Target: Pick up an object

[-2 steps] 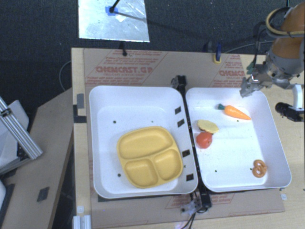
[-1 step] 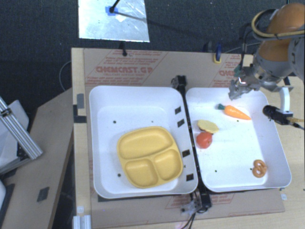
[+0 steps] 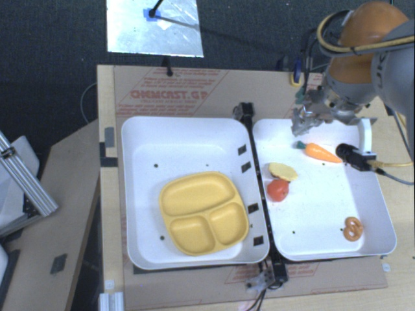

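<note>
My gripper [image 3: 301, 126] hangs over the back left part of the right bin [image 3: 376, 199], with nothing visibly held. Just right of it and a little nearer lies an orange carrot [image 3: 322, 152] with a green tip, pointing toward the gripper. Nearer the bin's left wall lie a pale yellow slice [image 3: 283, 171] and, touching its near side, a red tomato [image 3: 277, 190]. A small brown pretzel [image 3: 353, 229] rests at the front right of the same bin.
The left bin [image 3: 149, 141] holds a yellow divided plate [image 3: 204, 211] toward its front. A black-clipped divider [image 3: 256, 173] runs between the bins. A shiny metal sheet [image 3: 154, 19] lies beyond the bench at the back.
</note>
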Tool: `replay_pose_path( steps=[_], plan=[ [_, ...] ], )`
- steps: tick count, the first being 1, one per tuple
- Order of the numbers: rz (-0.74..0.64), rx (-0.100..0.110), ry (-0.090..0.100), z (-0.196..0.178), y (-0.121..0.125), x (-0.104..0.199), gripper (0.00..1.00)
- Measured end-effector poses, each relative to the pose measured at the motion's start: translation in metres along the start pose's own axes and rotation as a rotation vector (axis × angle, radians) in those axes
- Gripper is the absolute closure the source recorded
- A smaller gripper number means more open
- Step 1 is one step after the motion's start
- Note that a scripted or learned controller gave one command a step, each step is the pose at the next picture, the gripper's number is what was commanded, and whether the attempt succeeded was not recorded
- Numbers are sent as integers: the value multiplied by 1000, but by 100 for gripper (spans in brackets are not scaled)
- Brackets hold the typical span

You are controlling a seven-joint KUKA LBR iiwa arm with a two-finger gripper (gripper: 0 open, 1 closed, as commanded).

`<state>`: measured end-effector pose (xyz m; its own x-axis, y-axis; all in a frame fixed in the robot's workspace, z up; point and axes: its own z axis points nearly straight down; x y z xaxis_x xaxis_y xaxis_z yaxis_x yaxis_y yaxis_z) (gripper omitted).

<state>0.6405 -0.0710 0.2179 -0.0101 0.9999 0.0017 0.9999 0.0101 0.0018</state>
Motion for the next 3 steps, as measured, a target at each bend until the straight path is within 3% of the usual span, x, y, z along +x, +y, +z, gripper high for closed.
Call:
replay_pose_path(
  steps=[3],
  plan=[
    [-1, 1, 1, 4, -42, 156, 100]
  ],
)
